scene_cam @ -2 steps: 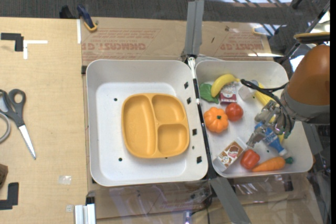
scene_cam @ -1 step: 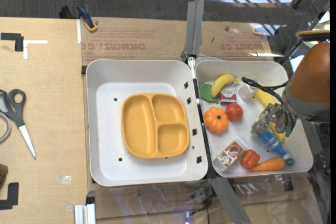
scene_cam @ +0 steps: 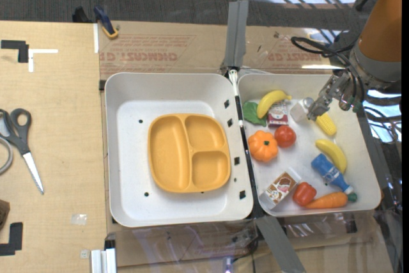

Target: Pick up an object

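My gripper [scene_cam: 317,107] hangs over the far right part of the right bin [scene_cam: 369,156]; I cannot tell whether it is released or clenched. Just right of it lies a small yellow corn cob [scene_cam: 326,124], a banana [scene_cam: 271,101] to its left. In the left bin [scene_cam: 121,156] sits a yellow divided plate [scene_cam: 189,152].

Grey arm [scene_cam: 374,64]; orange band [scene_cam: 386,22]; black cables; metallic gripper [scene_cam: 317,107].

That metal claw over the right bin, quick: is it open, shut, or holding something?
Claw: cannot be told from this view; it sits low in the right white bin, beside a small yellow corn cob toy.
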Controlling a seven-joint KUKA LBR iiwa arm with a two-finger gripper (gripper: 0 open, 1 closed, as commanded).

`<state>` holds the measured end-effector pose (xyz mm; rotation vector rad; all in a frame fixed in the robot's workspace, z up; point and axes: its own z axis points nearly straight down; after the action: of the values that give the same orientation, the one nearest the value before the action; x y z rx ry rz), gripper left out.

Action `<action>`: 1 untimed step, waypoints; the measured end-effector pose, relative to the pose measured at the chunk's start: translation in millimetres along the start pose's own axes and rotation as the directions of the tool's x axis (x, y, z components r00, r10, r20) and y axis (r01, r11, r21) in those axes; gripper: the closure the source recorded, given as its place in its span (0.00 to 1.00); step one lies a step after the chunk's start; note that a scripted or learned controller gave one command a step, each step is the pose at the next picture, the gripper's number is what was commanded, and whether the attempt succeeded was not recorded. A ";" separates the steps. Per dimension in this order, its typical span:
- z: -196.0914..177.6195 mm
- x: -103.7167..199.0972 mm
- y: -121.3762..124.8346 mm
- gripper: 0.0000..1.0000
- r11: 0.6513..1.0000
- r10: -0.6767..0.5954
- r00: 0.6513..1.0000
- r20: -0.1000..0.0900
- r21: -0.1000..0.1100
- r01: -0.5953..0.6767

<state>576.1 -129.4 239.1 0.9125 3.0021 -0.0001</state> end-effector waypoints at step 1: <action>101.3 74.3 -35.3 1.00 0.997 0.080 0.997 -0.005 0.002 -0.080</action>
<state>495.2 -117.5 137.5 1.0339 2.9676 0.0000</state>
